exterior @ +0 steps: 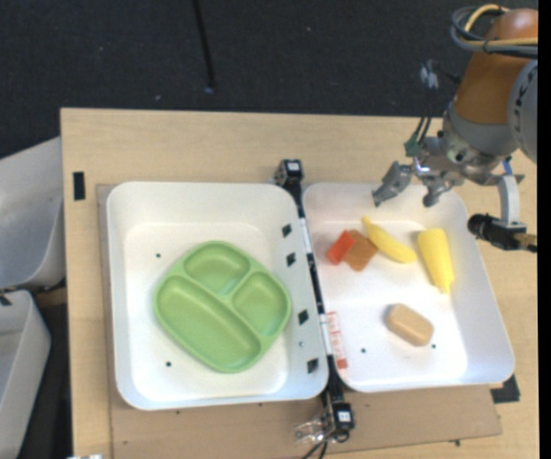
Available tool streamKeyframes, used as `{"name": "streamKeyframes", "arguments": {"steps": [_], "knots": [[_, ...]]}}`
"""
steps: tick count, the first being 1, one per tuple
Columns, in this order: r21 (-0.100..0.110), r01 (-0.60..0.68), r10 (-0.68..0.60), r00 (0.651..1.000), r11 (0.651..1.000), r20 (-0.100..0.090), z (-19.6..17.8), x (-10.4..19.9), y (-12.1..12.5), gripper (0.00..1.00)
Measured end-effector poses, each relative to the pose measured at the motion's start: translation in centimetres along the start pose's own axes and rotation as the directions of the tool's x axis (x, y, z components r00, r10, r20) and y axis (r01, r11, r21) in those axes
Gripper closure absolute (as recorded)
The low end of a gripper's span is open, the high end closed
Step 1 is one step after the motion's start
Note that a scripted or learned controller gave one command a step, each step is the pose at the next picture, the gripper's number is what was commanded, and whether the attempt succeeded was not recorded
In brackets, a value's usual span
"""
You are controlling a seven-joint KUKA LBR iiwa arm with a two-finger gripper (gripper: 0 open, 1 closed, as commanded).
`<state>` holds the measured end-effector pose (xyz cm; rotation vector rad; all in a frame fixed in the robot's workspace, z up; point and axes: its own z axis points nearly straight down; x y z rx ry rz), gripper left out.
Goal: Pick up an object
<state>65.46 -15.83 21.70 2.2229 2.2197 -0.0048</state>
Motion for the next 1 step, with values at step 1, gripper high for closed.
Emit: {"name": "streamKeyframes", "arguments": {"steps": [1], "knots": [[0.0, 0.0, 0.0, 1.0, 1.0, 0.0, 4.23, 0.02, 0.25, 0.0]]}}
